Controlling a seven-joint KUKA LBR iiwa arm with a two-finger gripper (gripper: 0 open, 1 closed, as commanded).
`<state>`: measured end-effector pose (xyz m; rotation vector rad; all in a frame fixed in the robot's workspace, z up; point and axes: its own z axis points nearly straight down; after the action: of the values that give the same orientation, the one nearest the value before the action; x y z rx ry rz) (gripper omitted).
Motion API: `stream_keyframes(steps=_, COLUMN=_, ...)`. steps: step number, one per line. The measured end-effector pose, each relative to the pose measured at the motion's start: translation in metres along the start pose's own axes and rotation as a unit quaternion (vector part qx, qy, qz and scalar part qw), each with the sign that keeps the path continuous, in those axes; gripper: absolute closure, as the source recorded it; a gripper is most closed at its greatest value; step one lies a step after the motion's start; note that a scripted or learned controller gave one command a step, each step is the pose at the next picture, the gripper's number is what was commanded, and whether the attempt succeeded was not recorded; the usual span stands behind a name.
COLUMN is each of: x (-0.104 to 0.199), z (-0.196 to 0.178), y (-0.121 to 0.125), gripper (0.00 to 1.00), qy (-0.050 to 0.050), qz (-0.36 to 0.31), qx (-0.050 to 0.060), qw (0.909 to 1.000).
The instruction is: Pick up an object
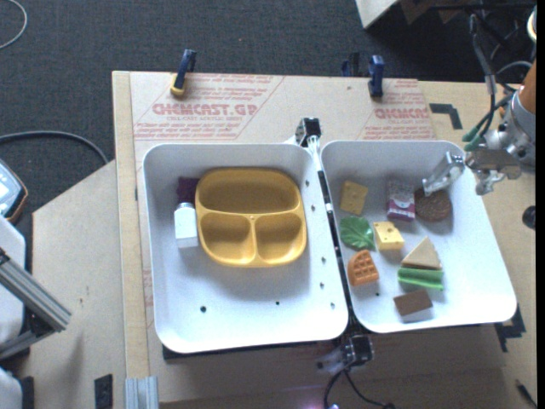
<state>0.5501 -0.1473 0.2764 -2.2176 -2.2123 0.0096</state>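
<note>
Nearest the camera, the right bin [498, 267] holds a brown block [414, 304], a green stick [421, 279] under a tan wedge [422, 253], an orange waffle piece [363, 268], a yellow cheese cube [389, 236] and a green leaf [357, 232]. Beside it, the left bin [162, 296] carries a yellow divided tray [251, 216] with a small white bottle [186, 223] at its left edge. Farther back, the gripper [444, 174] hangs at the right bin's far corner just above a round brown patty [433, 207]; whether it is spread or pressed together I cannot tell

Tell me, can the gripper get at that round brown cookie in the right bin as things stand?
Probably yes. The gripper hangs just above the round brown cookie, whose top is uncovered; only the small red packet crowds one side.
</note>
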Motion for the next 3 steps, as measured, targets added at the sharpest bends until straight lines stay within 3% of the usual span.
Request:
stream_keyframes(steps=1, x=0.000, z=-0.005, y=0.002, gripper=0.00, qy=-0.001, qz=-0.001, qx=-0.005, qw=1.0000)
stream_keyframes(steps=3, x=-0.001, z=0.099, y=0.012, gripper=0.00, qy=0.000, qz=-0.001, qx=-0.002, qw=1.0000)
